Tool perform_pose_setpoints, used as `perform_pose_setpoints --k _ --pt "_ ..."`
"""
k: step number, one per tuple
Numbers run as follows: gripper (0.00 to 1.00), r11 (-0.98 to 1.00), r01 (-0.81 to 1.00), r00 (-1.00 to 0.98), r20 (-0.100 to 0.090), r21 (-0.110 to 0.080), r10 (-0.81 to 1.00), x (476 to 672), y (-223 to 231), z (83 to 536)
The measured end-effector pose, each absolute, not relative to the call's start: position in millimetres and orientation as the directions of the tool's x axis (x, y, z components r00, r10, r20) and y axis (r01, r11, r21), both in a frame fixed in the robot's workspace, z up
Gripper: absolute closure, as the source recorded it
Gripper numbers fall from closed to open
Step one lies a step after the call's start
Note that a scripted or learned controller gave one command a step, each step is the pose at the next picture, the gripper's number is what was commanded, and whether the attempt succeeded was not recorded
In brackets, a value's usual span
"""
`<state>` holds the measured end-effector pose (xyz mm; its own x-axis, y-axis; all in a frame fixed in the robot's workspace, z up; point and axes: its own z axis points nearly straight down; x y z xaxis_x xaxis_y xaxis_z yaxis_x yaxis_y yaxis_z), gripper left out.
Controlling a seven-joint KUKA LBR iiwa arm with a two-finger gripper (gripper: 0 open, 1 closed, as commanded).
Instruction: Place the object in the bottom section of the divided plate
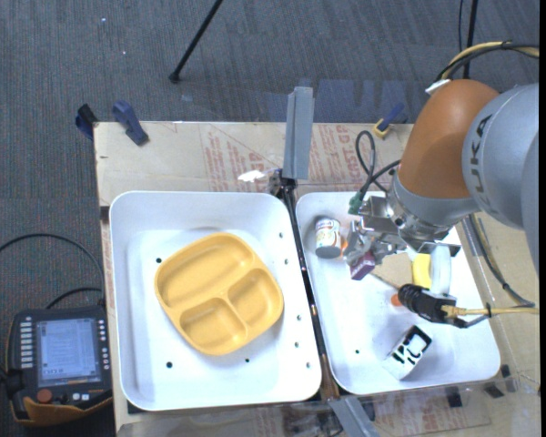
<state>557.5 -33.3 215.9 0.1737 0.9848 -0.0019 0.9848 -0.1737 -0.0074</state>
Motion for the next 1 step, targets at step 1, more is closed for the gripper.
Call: perform_pose_setpoints --k 1 --pt "1.0 -0.231 0.973 0.231 -0.003 -0.009 0.973 578.7 63.5 194.1"
